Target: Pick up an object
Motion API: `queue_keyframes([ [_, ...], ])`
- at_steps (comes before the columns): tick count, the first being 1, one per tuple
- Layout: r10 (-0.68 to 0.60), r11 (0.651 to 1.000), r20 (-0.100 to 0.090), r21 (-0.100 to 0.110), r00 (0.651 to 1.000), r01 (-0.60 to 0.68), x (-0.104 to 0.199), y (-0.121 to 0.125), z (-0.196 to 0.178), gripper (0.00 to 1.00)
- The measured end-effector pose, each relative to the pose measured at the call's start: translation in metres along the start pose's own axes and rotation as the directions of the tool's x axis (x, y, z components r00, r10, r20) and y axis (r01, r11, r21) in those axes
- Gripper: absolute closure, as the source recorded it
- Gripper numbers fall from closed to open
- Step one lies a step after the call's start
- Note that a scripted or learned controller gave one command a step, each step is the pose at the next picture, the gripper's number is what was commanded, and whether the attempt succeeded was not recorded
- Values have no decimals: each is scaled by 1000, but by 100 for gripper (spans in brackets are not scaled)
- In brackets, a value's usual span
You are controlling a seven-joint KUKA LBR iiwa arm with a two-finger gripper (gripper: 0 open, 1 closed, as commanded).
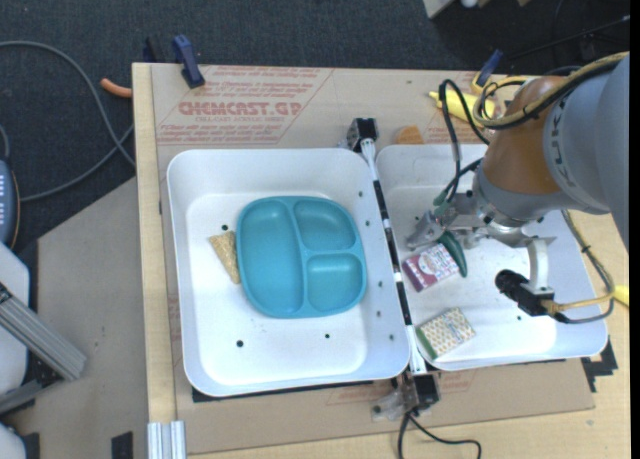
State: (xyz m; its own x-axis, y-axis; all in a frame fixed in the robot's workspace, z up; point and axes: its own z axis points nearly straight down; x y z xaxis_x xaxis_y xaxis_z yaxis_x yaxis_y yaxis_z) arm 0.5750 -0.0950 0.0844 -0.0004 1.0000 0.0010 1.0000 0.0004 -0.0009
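My gripper [443,234] hangs low over the left part of the right bin [560,342], reaching in from the right. Just beneath and left of it lies a maroon and white packet [430,268], tilted, with something green at its right edge close to the fingertips. A tan patterned block [446,331] lies near the right bin's front left corner. In the left bin [260,367] sits a teal divided plate [300,254], and a tan cracker-like piece [225,252] pokes out from under its left edge.
A black clamped divider [385,237] runs between the two bins. A yellow cable [462,107] and a blue clip [487,67] lie behind the right bin, another blue clip [186,59] at the bench's back left.
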Motion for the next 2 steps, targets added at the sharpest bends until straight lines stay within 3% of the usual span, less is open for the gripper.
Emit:
queue_keyframes([
  [2, 0, 1000, 0, -2, 1000, 0, -3, 12, 0, 0],
])
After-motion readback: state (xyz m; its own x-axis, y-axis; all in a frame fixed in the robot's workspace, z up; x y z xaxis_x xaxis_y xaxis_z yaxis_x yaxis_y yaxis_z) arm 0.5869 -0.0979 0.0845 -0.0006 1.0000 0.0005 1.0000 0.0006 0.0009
